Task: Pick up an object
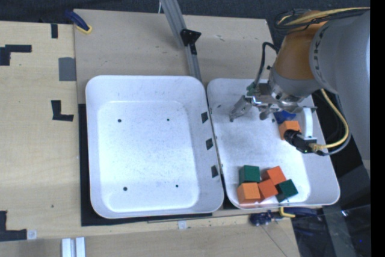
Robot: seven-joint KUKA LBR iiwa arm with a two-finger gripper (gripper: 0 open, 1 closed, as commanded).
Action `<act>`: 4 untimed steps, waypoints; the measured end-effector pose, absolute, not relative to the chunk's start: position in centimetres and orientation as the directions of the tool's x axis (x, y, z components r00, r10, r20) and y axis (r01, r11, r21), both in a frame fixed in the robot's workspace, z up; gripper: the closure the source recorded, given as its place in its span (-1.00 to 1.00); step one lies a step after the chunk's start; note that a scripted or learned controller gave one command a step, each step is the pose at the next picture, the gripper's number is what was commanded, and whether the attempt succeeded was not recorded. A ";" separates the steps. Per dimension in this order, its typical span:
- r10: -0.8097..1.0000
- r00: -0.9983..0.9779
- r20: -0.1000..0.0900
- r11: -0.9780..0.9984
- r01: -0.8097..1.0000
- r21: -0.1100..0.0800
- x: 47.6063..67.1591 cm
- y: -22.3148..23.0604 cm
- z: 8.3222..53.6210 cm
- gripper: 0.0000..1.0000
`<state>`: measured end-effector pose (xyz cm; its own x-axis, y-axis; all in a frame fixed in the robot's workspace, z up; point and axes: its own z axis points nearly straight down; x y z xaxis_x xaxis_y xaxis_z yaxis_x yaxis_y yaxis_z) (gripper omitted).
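Two-finger metal gripper splayed apart, grasping nothing, over right shallow white plastic bin; below it, clustered green and orange foam blocks; small orange block just beside.

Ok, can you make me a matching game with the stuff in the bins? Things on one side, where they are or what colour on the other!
Things:
1. gripper
2. pile of blocks
3. left bin
4. band above the wrist

Clues:
A. orange
B. near corner of the right bin
C. white, beside the other bin
D. over the far part of the right bin

Pairs: 1-D, 2-B, 3-C, 4-A
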<state>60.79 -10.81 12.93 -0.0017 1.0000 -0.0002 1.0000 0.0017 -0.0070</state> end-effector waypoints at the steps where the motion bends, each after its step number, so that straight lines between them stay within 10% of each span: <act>1: 1.000 -0.002 -0.001 0.002 1.000 -0.006 60.6 -10.8 8.9 -1.00; 2: 1.000 -0.004 0.001 0.004 1.000 -0.003 60.8 -10.6 10.1 1.00; 4: 1.000 -0.002 -0.001 0.002 1.000 0.005 60.2 -11.1 20.2 1.00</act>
<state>60.25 -11.07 20.15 -0.0024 1.0000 -0.0010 1.0000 0.0025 0.0050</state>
